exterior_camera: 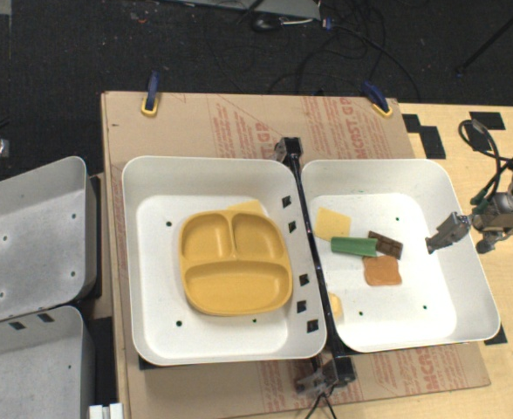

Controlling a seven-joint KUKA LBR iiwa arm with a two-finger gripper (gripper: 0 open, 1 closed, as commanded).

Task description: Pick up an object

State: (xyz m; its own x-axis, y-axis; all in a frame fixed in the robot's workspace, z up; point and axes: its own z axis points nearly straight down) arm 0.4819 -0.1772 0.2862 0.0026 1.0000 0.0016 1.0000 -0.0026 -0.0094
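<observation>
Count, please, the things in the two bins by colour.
Yellow: 3, the tray, a block, a piece at the divider
Green: 1, bar
Brown: 1, bar
Orange: 1, piece
Total: 6

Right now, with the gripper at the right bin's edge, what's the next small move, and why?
Probably shift the gripper left, further over the right bin, toward the cluster of green block, brown block and orange piece. It sits at the bin's right rim, apart from all of them, with nothing between its fingers, so it likely needs to be above one before descending.
</observation>
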